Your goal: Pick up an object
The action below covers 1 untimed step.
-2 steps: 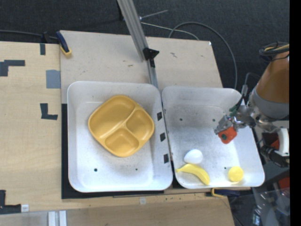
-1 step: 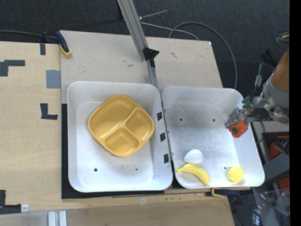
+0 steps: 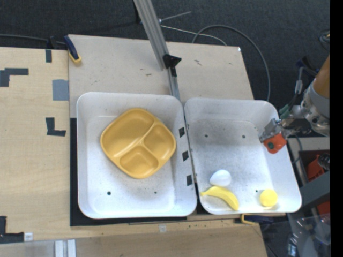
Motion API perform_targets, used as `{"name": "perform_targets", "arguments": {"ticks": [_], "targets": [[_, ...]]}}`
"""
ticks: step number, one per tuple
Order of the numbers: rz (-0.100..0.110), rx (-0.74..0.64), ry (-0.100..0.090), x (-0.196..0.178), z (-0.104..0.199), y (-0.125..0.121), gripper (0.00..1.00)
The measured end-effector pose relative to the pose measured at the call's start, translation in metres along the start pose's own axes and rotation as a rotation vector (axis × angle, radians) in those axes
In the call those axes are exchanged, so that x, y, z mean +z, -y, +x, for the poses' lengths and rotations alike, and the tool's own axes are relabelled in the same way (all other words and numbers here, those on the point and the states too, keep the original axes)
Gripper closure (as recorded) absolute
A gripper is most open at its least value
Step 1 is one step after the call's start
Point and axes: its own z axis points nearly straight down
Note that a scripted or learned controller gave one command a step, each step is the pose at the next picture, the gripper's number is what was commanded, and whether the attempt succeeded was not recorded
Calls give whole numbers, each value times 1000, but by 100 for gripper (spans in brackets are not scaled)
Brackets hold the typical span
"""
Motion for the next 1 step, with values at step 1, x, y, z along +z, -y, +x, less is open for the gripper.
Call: {"name": "perform_targets", "arguments": {"ticks": [1], "targets": [[4,-4,-2,17,57,0,100]]}}
